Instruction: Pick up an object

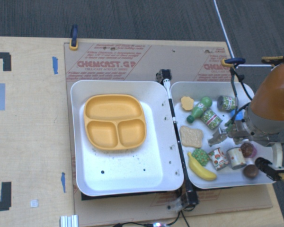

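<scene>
Two shallow white bins were noted side by side on the bench (28, 141). In the left bin (80, 141) one yellow-orange divided tray (115, 121) was recorded, with three compartments: one long at the far side, two smaller at the near side. A few dark specks were seen on the bin floor near the tray.

In the right bin (236, 183) the following were counted: one banana (201, 168), yellow, at the near left corner; one slice of toy bread (191, 136), tan and speckled; one green bottle (199, 109), tilted, with a dark green neck; one small yellow piece (187, 102) just beside the bottle; three small cans, namely a green-labelled one (226, 102) at the far side, a green-and-white one (211, 119) near the bottle, and a silver one (236, 157) at the near side; one red-and-white carton (218, 158) touching the silver can; one small green item (201, 156) between the carton and the banana; two dark reddish-brown rounded items (248, 149) (250, 171) at the right.

The arm (273, 98), grey with an orange band, was seen over the right side of the right bin. The tool (218, 137) was found low among the things, between the bread and the silver can; whether its fingers were apart or together could not be told. Nothing was seen held.
</scene>
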Available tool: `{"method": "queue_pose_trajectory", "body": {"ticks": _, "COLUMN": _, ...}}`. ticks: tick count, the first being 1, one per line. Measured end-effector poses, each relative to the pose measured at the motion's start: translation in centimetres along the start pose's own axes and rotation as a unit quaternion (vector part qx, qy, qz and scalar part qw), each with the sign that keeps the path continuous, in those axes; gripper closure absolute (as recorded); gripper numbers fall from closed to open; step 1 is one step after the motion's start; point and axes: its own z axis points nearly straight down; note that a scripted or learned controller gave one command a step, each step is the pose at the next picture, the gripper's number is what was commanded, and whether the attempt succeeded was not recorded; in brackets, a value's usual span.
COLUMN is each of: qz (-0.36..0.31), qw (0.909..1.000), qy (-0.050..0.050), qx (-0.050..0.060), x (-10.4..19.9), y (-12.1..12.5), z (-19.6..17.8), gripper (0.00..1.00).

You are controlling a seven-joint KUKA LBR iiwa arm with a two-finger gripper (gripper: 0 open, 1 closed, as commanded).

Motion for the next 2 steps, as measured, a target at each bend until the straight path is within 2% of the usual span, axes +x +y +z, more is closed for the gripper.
{"method": "queue_pose_trajectory", "body": {"ticks": 1, "qz": 0.001, "qw": 1.0, "qy": -0.002, "qx": -0.005, "x": 2.89, "y": -3.04, "z": 3.21, "gripper": 0.0}}
{"method": "queue_pose_trajectory", "body": {"ticks": 2, "qz": 0.001, "qw": 1.0, "qy": -0.003, "qx": -0.006, "x": 2.88, "y": -2.87, "z": 2.33, "gripper": 1.0}}
